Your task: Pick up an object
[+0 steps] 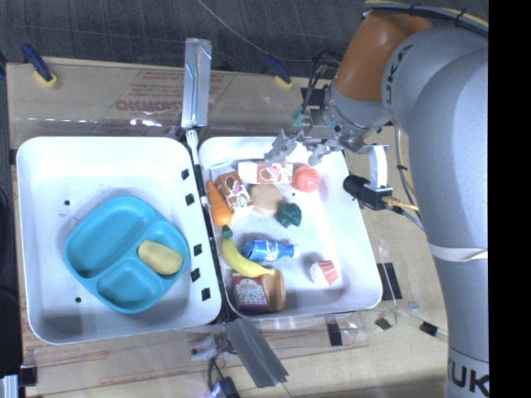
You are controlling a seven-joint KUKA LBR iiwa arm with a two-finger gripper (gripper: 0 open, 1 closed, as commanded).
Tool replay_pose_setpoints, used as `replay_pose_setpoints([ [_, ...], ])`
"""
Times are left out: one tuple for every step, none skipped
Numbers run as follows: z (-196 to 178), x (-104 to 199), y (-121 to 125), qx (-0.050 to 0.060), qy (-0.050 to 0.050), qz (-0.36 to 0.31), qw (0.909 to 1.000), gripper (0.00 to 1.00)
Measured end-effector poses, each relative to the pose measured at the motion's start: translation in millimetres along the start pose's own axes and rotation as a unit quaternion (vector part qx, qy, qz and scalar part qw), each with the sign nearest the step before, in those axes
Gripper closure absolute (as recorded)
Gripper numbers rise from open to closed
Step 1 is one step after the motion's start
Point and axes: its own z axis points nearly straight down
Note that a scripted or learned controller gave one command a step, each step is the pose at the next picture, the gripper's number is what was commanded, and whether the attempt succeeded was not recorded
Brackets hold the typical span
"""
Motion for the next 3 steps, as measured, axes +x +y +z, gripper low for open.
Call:
replay_pose_setpoints([
  [95,-15,-67,0.004,0.000,-0.023,0.9997,0.00],
  [111,-11,-94,-0.001,0.000,-0.060,0.9982,0.00],
  [100,-12,-93,-0.001,-0.001,-0.062,0.9980,1.00],
])
